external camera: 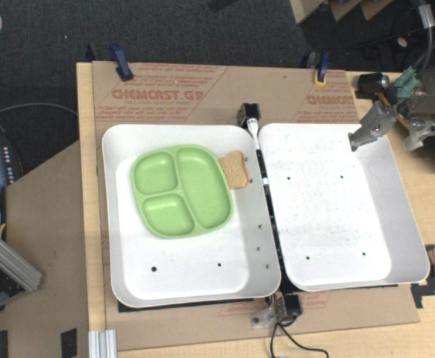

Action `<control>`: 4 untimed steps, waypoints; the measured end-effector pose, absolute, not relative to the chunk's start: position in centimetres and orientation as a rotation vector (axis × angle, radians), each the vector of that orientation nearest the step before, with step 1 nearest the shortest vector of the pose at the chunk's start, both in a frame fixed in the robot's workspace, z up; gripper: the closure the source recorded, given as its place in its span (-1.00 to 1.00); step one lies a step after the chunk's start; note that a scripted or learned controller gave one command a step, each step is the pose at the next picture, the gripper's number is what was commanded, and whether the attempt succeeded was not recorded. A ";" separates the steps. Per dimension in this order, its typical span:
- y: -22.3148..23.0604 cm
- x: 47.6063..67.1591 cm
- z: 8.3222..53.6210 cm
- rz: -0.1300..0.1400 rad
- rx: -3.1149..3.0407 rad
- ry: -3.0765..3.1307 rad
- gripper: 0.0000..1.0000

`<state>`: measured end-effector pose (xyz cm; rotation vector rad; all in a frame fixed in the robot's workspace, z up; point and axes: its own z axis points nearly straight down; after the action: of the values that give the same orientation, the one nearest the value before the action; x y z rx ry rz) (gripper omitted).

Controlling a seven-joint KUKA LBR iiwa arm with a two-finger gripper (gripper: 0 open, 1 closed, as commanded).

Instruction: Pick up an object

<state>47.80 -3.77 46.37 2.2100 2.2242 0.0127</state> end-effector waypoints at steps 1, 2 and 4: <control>6.1 48.0 48.0 0.009 2.207 2.233 -1.00; 5.5 48.0 49.0 0.009 2.216 2.220 1.00; 3.0 47.9 37.2 -0.007 2.227 2.222 1.00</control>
<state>47.90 3.03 37.25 2.2267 2.2215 -0.0067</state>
